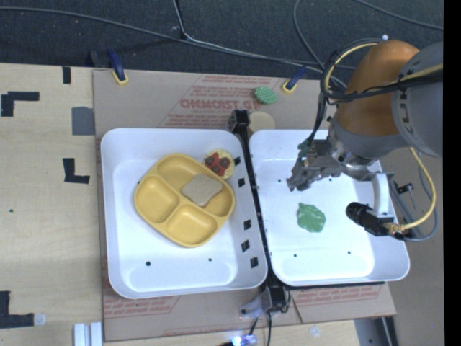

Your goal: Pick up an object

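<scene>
Two bins point(115, 193) sit side by side. Gripper point(299, 181) hangs over the right one, above a green lump point(311, 217); its grip state I cannot tell.

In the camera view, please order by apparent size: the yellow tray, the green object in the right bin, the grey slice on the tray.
1. yellow tray
2. grey slice
3. green object
The last two look close; ranking unsure.

cardboard sheet point(216, 103) under the bins | red print, seen upside down | too small and blurred to read
</scene>
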Motion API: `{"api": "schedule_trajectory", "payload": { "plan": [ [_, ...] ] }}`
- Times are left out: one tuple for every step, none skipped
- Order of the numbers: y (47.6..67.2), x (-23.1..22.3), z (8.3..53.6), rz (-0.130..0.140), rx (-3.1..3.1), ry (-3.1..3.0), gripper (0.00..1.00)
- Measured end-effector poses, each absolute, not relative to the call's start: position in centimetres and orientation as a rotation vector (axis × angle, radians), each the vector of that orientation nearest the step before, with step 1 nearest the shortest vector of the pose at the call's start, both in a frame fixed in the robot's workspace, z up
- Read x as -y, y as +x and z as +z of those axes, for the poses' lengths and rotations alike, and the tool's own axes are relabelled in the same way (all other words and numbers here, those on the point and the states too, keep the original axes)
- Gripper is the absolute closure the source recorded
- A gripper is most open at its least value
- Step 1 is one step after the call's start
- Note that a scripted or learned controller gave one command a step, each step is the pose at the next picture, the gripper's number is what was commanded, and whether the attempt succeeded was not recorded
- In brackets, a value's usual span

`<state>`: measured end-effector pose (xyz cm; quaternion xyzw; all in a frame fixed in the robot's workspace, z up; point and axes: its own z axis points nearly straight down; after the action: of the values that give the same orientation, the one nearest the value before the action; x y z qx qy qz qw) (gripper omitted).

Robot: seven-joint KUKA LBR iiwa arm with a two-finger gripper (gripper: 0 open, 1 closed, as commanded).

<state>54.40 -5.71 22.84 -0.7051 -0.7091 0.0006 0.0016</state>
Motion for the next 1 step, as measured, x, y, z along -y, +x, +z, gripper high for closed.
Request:
{"api": "schedule_trajectory", "payload": {
  "plan": [
    [53.4, 0.72, 23.14, 0.001, 2.226, -2.212, 1.0]
  ]
}}
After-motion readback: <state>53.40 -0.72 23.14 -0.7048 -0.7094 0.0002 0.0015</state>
